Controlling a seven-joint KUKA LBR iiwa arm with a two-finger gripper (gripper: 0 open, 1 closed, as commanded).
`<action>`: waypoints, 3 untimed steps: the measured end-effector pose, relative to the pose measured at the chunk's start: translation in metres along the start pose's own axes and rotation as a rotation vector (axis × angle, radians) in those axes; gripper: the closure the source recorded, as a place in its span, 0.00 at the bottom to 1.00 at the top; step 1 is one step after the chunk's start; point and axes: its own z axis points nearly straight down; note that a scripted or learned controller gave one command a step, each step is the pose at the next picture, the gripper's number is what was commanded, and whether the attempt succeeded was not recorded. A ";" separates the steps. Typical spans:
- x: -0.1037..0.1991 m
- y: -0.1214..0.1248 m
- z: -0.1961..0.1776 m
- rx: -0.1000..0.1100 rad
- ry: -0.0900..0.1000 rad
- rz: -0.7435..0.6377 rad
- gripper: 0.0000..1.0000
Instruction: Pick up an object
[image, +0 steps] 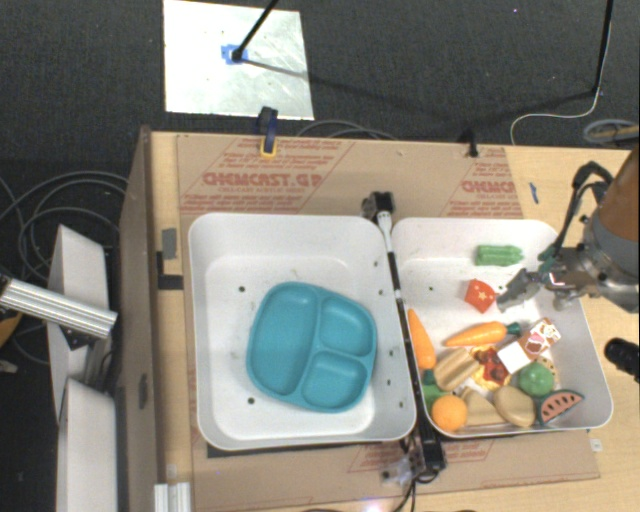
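Gripper hovers just right of red block, apart.

A: Camera position? 
B: One fixed camera above the bench, looking down at a slant.
A: Coverage? 
B: Left bin and right bin both whole; moderate distance.

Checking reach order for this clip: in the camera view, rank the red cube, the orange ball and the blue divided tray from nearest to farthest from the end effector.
1. Red cube, just left of the end effector.
2. Round orange ball, right bin's front corner.
3. Blue divided plastic tray, in the left bin.
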 end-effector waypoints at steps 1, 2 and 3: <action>0.007 0.067 0.119 0.005 0.002 -0.004 0.00; 0.000 0.064 0.167 0.004 0.001 0.002 0.00; -0.057 0.065 0.164 -0.003 -0.004 0.005 0.00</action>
